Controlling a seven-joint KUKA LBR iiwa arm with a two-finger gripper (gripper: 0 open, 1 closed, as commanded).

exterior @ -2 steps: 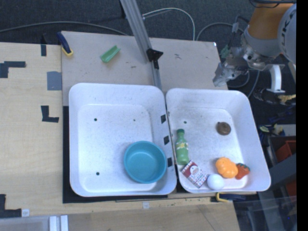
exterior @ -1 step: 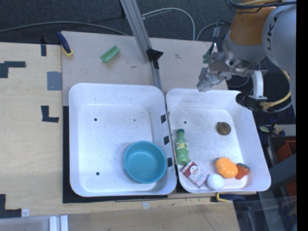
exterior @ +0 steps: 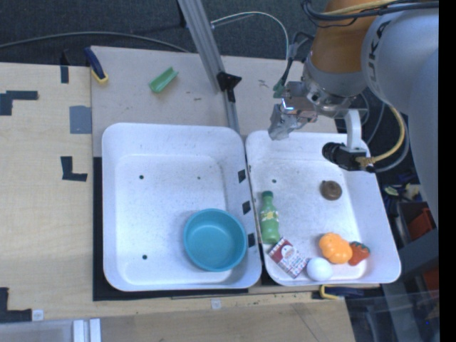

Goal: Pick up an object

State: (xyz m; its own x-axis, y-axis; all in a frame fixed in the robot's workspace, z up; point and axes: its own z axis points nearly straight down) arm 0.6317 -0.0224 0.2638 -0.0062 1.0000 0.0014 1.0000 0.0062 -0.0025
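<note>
Camera view, looking down at a slant on two bins. Task's likely pick: green bottle (exterior: pixel 268 218), lying in the right bin (exterior: pixel 370 212) hard against its left wall, cap pointing away. Just below the bottle, a small red-and-white packet (exterior: pixel 288 256); beyond that, a white egg (exterior: pixel 319 268), then an orange fruit (exterior: pixel 334 247) touching a red tomato-like piece (exterior: pixel 358 252). Farther right of the bottle, and a little up, a brown round lump (exterior: pixel 330 189) well apart from the rest. Left of the bottle, over the wall, the left bin (exterior: pixel 128 162) with a blue bowl (exterior: pixel 214 239).

Gripper (exterior: pixel 282 128) up and just right of the bottle, over the right bin's far rim, nothing seen between its fingers; opening too blurred to tell, possibly slightly parted.

For a clean pick: better to choose something clear of the walls, such as the brown lump or the orange fruit, or else to turn the fingers across the bottle's narrow width, since the wall crowds one side. Straight descent, centred, closing only once low enough.

Arm (exterior: pixel 399 41) reaching in from the bottle's upper right, orange band (exterior: pixel 349 20) above the wrist, wrist angled downward toward the bin.
</note>
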